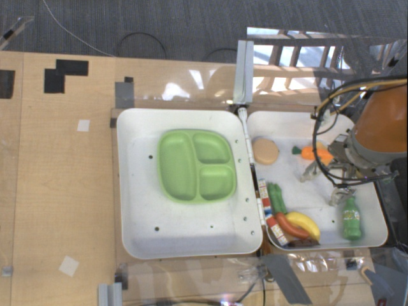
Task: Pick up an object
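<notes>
The right bin [299, 125] holds a tan round bun [265, 150], an orange carrot [313, 152], a green cucumber [276, 197], a yellow banana [303, 222] lying on a red sausage [288, 228], and a green bottle [350, 217]. My gripper [324, 183] hangs low over the right half of this bin, below the carrot and just above-left of the bottle. Its fingers [309, 171] are spread open, with only bare bin floor between them. The arm's orange band [382, 121] covers the bin's far right corner.
The left bin [137, 234] holds a green divided plate [196, 166]. A raised divider [250, 171] separates the two bins, with a small striped packet [262, 192] lying against it. Cables loop beside the wrist near the carrot.
</notes>
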`<state>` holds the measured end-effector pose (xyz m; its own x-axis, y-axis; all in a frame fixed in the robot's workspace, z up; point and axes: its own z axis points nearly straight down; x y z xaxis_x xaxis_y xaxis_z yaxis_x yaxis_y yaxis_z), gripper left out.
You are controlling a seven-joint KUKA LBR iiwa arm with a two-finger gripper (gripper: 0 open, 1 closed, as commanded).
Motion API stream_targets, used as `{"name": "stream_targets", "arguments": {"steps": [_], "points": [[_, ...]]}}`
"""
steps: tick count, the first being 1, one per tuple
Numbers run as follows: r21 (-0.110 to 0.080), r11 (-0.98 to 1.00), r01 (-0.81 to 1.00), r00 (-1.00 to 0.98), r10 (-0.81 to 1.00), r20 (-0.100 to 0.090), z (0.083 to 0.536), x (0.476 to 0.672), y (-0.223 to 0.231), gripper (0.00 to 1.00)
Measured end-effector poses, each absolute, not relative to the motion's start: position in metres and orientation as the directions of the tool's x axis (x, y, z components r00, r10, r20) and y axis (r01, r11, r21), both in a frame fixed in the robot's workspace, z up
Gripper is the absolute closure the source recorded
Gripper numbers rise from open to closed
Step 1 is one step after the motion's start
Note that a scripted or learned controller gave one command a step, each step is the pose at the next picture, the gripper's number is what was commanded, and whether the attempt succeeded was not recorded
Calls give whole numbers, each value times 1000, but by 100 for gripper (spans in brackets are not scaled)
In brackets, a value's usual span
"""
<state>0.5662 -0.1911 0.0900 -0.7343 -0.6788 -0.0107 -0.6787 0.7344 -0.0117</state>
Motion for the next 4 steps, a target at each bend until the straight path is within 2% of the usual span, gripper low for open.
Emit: {"name": "stream_targets", "arguments": {"steps": [1,2,3,4], "points": [[-13,800,-600,-800,-600,-14,91,506,-148,0],[-13,676,-737,-676,-737,-12,90,606,-140,0],[-7,806,-591,-806,-591,-12,89,648,-106,0],[-10,786,-619,-785,-619,-11,90,670,-143,0]]}}
